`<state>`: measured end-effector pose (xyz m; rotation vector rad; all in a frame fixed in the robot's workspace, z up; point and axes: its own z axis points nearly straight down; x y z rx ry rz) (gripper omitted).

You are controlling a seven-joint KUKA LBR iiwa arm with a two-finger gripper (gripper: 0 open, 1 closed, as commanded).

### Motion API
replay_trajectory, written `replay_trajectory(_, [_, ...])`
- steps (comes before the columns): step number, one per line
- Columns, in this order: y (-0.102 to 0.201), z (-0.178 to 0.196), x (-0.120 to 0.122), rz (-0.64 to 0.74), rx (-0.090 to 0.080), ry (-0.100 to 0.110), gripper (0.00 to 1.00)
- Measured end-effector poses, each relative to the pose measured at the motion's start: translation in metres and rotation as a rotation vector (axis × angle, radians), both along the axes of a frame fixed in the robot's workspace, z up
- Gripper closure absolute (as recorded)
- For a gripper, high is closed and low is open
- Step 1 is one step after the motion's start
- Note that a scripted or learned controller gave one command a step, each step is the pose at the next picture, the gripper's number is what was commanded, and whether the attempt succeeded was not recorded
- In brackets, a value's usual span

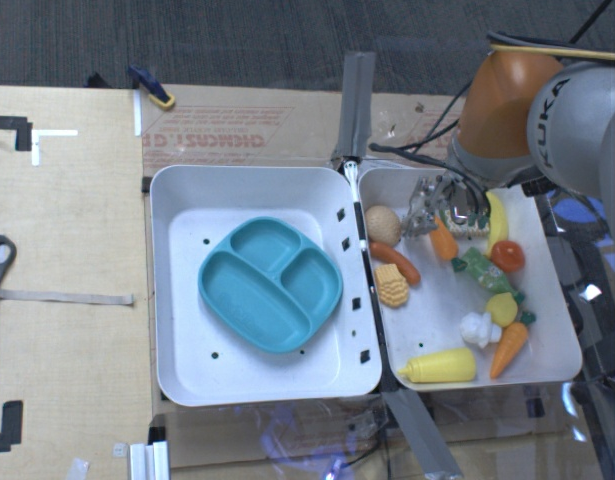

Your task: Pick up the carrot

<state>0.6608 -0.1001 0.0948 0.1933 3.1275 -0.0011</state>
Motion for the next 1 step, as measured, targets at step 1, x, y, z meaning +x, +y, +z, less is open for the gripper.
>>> replay_trajectory(1, [0.0241,0.0980,-0.0458,-0.632,0.003,0.003,1.00])
